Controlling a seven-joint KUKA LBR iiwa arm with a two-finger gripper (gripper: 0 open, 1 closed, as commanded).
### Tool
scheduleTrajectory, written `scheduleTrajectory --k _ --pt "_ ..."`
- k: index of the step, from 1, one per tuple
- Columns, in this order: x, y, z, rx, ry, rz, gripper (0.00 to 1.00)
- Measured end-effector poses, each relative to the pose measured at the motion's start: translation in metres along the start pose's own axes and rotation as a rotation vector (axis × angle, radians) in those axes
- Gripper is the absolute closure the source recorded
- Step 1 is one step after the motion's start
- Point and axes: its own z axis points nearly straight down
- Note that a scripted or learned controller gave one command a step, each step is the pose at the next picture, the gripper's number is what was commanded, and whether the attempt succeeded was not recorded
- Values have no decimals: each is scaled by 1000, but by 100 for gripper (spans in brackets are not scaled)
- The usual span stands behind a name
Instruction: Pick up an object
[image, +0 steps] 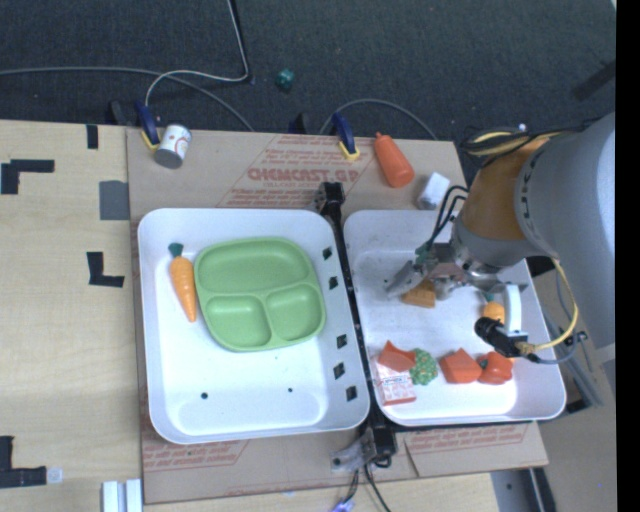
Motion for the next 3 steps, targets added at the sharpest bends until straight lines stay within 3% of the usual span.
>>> scheduleTrajectory --k 1,2,3 --pt "35 54 2 4 0 1 0" --pt "33 21 1 4 -1 2 0" --pt "31 14 0 2 -2 2 0"
